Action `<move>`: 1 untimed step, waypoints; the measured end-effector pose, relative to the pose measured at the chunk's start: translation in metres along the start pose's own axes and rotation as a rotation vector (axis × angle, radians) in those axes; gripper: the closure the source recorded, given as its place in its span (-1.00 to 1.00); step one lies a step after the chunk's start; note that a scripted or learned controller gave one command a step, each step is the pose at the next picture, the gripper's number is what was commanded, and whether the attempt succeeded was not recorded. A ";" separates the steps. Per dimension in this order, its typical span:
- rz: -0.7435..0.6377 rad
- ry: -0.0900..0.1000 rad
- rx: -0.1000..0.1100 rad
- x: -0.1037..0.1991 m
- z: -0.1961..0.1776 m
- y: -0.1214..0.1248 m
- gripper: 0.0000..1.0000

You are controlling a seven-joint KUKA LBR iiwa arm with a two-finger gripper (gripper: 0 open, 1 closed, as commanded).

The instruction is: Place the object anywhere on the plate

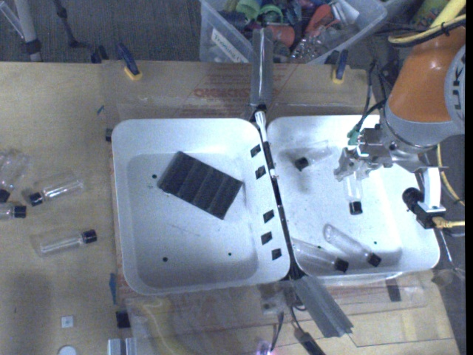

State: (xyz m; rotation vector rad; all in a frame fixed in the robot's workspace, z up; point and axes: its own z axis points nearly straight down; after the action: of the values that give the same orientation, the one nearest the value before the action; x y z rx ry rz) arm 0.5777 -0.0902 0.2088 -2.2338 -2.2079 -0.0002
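The gripper (355, 174) is hanging over the right bin (421, 254), and a clear vial with a black cap (354, 194) is showing directly beneath it, upright with the cap at the bottom. The vial's upper end is sitting between the fingers, so the gripper is closed on it and appears to be carrying it, though whether the cap is touching the bin floor cannot be told. Just to the gripper's left, another capped vial (310, 157) is lying on the bin floor; below the gripper, two more vials (353, 244) are lying near the front wall. Farther left, past the divider (270, 191), the dark ribbed plate (200, 184) is lying tilted in the left bin (122, 198), well apart from the gripper. The step in hand looks like the lift and carry. The next move is calling for clearance over the divider, travel left, and a release above the plate.
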 end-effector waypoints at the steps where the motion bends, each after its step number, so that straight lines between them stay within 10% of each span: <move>1: 0.476 -0.002 0.000 0.068 -0.008 0.040 1.00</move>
State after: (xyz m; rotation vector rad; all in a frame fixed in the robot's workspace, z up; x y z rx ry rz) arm 0.6186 -0.0230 0.2168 -2.6928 -1.6204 0.0024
